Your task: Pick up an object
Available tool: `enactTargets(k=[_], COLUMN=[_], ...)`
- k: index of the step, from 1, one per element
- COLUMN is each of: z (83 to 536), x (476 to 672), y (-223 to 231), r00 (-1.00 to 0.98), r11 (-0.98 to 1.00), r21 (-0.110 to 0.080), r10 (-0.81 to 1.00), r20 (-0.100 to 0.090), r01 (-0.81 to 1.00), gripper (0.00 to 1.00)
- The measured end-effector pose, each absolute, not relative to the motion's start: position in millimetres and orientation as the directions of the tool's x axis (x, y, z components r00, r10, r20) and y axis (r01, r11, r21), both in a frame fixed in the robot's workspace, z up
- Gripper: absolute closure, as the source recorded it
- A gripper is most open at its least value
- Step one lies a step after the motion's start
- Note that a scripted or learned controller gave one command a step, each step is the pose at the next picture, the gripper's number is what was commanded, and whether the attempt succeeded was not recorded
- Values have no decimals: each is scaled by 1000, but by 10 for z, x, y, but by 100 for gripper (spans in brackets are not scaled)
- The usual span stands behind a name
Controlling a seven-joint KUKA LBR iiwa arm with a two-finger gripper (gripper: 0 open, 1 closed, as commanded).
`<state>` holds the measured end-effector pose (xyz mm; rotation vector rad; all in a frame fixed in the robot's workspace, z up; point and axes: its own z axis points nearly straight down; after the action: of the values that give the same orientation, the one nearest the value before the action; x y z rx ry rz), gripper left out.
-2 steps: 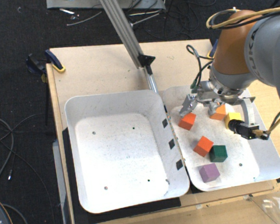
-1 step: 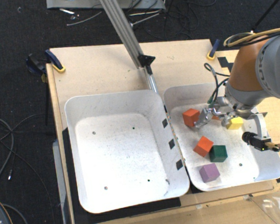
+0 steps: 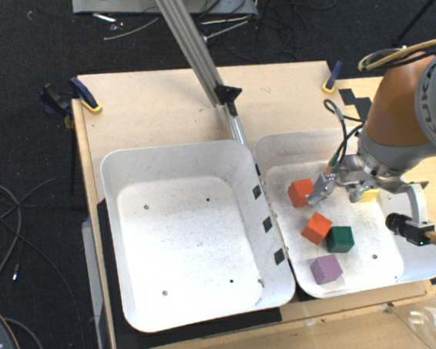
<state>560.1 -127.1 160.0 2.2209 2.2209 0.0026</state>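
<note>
The gripper [image 3: 329,185] is seen low inside the right bin [image 3: 414,271], its tip just beside the upper orange block [image 3: 300,192]; whether it is apart or together cannot be told, since the wrist hides most of it. Nothing is seen clamped in it. A yellow piece [image 3: 367,195] is glimpsed under the wrist. Further out lie a second orange block [image 3: 316,228], touching a green block [image 3: 339,238], and a purple block [image 3: 326,268] near the bin's front. The left bin [image 3: 113,173] stands alongside. The step in hand is judged to be the approach — no lift is begun. The next move is judged to call for centring over the upper orange block, which stands apart from its neighbours — then closing and rising.
</note>
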Motion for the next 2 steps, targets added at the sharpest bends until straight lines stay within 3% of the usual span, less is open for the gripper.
enactTargets(k=[1,2], z=[937,1998], x=[5003,5067], y=[-1068,-626], r00=[1,-6], r11=[-1,6], r21=[0,9], r10=[1000,1000], r20=[-1,0], r01=[1000,1000], gripper=[0,0])
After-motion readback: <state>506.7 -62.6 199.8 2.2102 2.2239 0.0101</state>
